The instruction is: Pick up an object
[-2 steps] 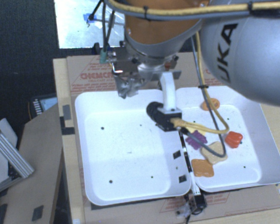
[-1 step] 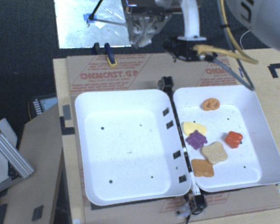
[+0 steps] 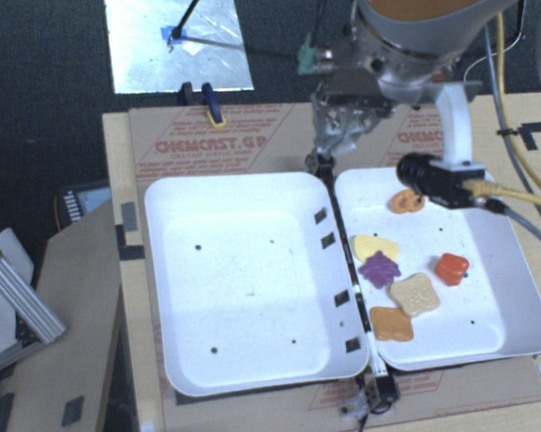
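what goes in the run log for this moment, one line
arm: gripper above far end of bin divider | holding: nothing seen | right bin: pretzel, red pepper, purple piece, toast | pick: not yet done

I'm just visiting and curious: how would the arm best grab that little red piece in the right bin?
The red piece sits apart from the toast-shaped piece and the bin wall, so I'd come straight down from above. It looks small and chunky; the jaws would probably best close across its narrower middle, where both sides are free.
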